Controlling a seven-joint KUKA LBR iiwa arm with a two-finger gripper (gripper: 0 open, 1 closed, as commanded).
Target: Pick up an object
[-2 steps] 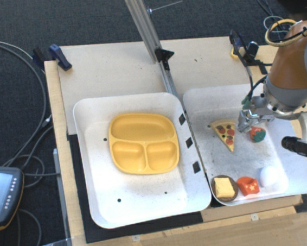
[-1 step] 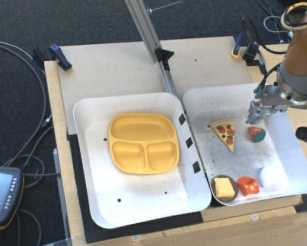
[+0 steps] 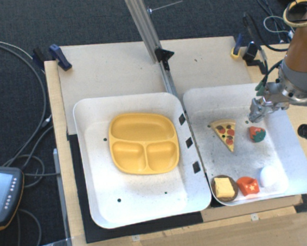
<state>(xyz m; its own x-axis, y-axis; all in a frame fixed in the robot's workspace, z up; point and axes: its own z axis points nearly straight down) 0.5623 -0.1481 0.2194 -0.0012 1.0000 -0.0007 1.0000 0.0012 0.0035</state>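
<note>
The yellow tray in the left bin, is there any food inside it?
No food shows in the yellow tray; its three compartments look bare. What lies beneath it in the left bin is covered.

Glossy yellow plastic tray (image 3: 143,142) in a speckled matt white bin (image 3: 105,206).

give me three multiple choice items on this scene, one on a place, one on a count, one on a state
1. Where does the yellow divided plate lie?
A. left bin
B. right bin
C. on the bench, outside both bins

2. How many items lie in the right bin?
A. three
B. five
C. seven

3. How does the gripper stand?
A. over the left bin
B. just above the red and green toy
C. resting on the pizza slice

Answers: 1 A, the plate sits in the left bin. 2 B, five toys lie there. 3 B, it hangs just up-left of that toy.
</note>
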